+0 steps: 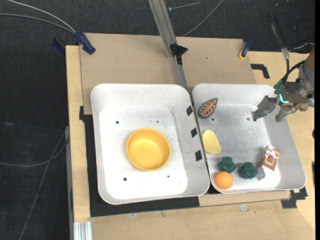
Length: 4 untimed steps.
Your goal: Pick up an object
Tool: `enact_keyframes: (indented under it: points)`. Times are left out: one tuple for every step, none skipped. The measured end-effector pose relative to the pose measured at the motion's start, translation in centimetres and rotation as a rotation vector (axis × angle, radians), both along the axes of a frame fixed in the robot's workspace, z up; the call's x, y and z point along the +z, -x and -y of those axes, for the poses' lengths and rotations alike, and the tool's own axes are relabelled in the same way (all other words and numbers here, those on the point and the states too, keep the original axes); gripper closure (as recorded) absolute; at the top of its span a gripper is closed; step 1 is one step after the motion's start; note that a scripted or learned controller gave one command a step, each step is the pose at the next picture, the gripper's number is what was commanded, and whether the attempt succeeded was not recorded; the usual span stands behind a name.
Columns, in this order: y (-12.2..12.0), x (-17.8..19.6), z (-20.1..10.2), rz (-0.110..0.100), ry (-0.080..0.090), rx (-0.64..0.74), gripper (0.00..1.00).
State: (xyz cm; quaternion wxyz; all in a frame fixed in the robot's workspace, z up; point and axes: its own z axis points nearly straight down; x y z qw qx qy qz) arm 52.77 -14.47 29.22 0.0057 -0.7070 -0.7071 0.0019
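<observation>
Two fingers of the pincer [272, 111] stand apart, holding nothing, above the right bin [292, 149]; yellow bowl [147, 148] in left bin [107, 134].

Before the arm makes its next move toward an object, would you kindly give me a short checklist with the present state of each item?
1. Tool is free of any object: ok, the two fingers are spread with nothing between them.
2. Tool is over the right bin: ok, near its upper right edge.
3. Tool is lined up above a target: not ok, the objects lie lower in the bin, away from it.
4. Targets are separated enough to grasp: cannot tell; the orange ball, two green pieces and small carton crowd the lower edge.
5. An easier target exists: ok, the yellow bowl sits alone in the left bin.
</observation>
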Motion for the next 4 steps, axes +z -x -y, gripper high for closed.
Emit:
enact_keyframes:
  points:
    - [-0.1,0.2,0.0,0.004,0.001,0.000,0.00]
    - [-0.2,-4.6,0.8,-0.004,-0.001,-0.002,0.00]
    - [0.4,-9.2,0.3,-0.005,-0.002,-0.001,0.00]
    - [-0.3,-14.1,-0.2,-0.005,-0.003,0.000,0.00]
